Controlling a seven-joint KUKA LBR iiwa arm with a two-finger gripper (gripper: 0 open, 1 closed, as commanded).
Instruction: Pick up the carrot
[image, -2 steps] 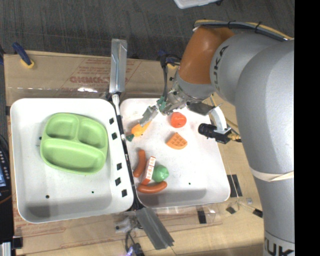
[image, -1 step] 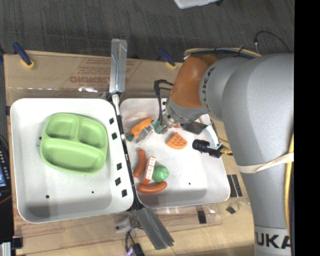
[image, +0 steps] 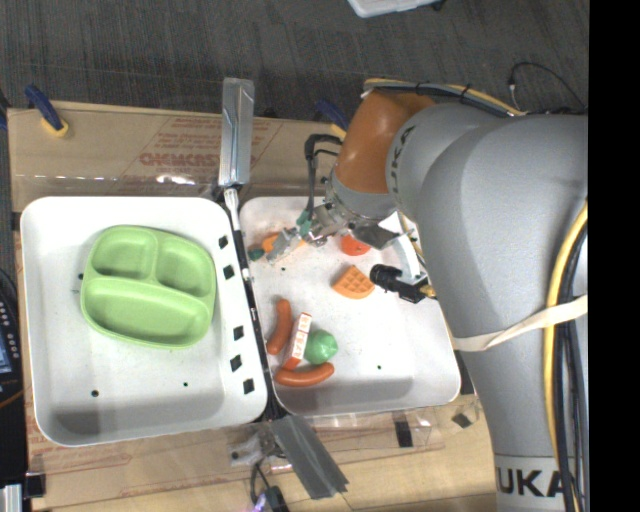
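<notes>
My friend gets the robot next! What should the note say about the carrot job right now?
Gripper: low over the far left corner of the right bin; whether it is open or shut cannot be seen.
Carrot: small orange piece, lying in that corner beside the gripper.
Done: the arm is at the carrot.
Left: grip and lift it; nothing shows it held yet.
Left bin: holds a green divided plate.

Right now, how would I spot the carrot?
Look in the right bin, in its far corner by the divider. The carrot lies just left of the gripper: small, orange with a green end, unlike the longer reddish sausages nearer the front.
</notes>
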